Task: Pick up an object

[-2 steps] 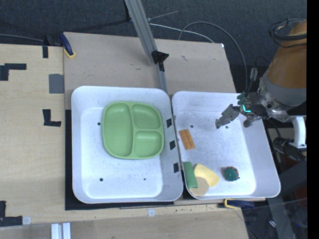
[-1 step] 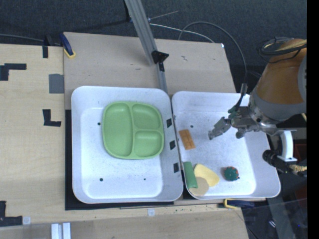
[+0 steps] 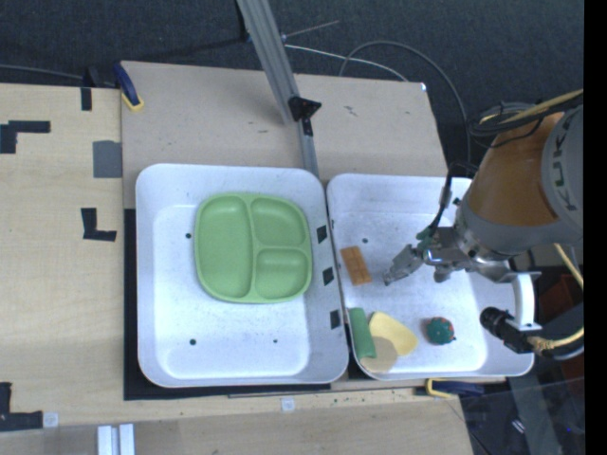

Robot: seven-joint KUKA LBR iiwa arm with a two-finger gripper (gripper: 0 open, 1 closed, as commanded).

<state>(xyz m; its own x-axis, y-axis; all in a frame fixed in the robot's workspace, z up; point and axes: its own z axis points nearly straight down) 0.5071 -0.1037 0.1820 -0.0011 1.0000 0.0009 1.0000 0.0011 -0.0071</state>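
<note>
In the right bin (image 3: 398, 197) lie several small objects. An orange-brown block (image 3: 356, 265) rests near the left wall, with a green block (image 3: 360, 332) and a pale yellow piece (image 3: 392, 336) at the front left corner. A small dark green round object with a red spot (image 3: 438, 330) sits toward the front right. My gripper (image 3: 402, 266) hangs over the middle of this bin, right of the orange-brown block and apart from it. It points down and to the left, and I see nothing held in it.
The left bin (image 3: 161, 282) holds a light green divided plate (image 3: 253, 247). A grey metal pole (image 3: 275, 50) slants in from the back to the divide between the bins. Cables run behind the right bin.
</note>
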